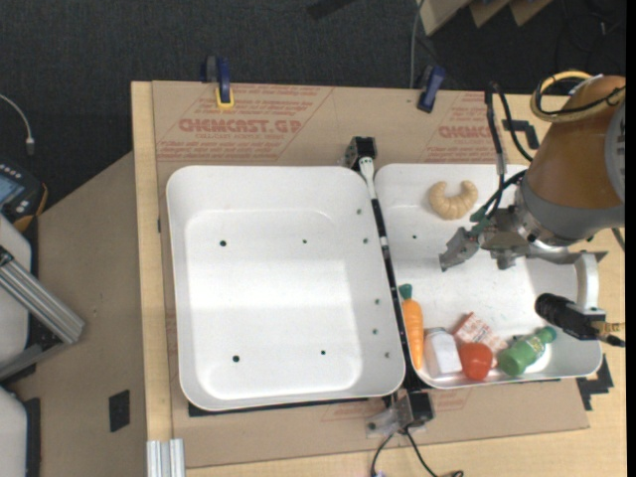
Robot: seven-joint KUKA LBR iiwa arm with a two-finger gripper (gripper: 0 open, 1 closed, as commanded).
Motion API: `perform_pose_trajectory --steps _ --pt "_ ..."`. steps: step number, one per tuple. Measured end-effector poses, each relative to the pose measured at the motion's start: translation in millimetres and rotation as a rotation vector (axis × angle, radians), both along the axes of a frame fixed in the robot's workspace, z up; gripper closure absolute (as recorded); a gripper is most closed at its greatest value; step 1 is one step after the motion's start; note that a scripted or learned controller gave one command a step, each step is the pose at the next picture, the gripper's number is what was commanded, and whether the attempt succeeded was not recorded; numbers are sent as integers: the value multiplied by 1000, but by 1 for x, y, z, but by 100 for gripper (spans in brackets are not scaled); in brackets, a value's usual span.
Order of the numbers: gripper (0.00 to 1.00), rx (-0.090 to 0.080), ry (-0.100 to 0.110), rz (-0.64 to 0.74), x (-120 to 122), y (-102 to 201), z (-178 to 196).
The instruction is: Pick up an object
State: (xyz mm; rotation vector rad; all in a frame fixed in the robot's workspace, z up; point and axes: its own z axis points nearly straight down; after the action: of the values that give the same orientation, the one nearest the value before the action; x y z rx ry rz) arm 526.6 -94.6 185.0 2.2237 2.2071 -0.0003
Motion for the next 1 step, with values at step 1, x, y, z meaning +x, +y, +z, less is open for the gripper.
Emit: perform_pose_trajectory --steps 1 --pt "0 8 7 10 -8 45 8"
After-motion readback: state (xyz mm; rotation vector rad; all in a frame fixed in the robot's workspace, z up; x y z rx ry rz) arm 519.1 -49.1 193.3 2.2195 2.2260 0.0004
